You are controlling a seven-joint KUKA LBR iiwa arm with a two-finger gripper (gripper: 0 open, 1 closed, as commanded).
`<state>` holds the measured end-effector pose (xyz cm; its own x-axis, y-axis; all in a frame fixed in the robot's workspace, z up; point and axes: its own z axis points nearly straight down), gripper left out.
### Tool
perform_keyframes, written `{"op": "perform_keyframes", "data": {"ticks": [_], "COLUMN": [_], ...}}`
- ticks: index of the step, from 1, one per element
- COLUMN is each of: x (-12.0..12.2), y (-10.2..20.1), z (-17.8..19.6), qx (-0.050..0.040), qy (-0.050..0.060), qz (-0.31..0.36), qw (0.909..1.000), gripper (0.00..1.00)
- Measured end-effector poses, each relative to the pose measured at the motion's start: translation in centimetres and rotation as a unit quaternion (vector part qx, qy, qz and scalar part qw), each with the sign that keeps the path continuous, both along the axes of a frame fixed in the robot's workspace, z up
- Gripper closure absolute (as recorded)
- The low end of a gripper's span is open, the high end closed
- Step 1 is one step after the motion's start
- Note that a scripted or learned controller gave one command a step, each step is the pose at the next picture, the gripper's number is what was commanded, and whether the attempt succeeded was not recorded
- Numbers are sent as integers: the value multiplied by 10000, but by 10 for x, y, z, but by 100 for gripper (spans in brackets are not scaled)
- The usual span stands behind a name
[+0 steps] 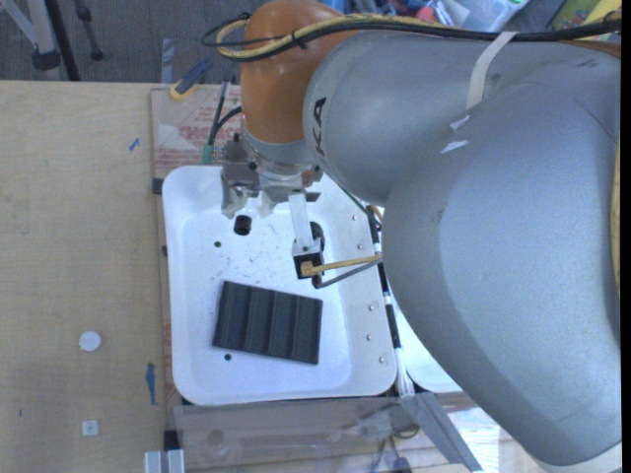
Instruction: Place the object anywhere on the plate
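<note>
- Claw [274, 236] hovered over the white bin [192, 264], fingers spread apart, nothing between them.
- Dark ridged slab [268, 321] lay at six o'clock from it.

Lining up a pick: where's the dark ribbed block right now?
The dark ribbed block lies flat in the left white bin, near its front, below the gripper.

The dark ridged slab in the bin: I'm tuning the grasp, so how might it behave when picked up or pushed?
The ridged slab lies flat on the white bin, so it probably slides rather than rolls or tips. Its straight edges and even ribs suggest it is stiff. Being so low, it may be hard to get under.
</note>
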<state>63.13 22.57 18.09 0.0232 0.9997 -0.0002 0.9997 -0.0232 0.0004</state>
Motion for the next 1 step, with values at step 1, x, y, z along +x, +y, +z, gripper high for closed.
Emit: {"op": "perform_keyframes", "data": {"ticks": [1], "x": [-5], "y": [-1], "z": [23], "qx": [3], "qy": [-1], "qz": [2772], "qw": [9608], "gripper": [100]}}
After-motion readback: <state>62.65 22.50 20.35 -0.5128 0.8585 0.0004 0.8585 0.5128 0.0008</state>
